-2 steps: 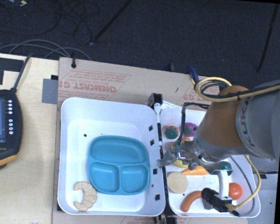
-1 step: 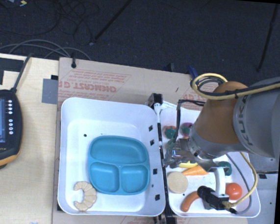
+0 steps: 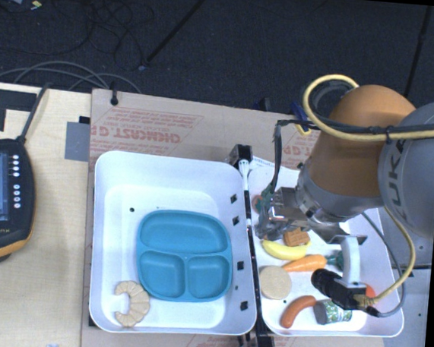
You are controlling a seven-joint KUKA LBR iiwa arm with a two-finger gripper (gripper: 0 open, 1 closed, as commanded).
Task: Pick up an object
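The gripper [image 3: 277, 219] hangs low over the right bin [image 3: 386, 319], near its left wall, just above the banana [image 3: 284, 250]; how far it is open I cannot tell. A small brown block [image 3: 296, 237] sits beside it on the banana. Toward the near edge lie a carrot [image 3: 305, 264], a round cracker [image 3: 274, 282] and a sausage [image 3: 298, 310]. The left bin [image 3: 117, 175] carries a blue 3-compartment tray [image 3: 185, 253] and a croissant [image 3: 133, 303] in its near-left corner.
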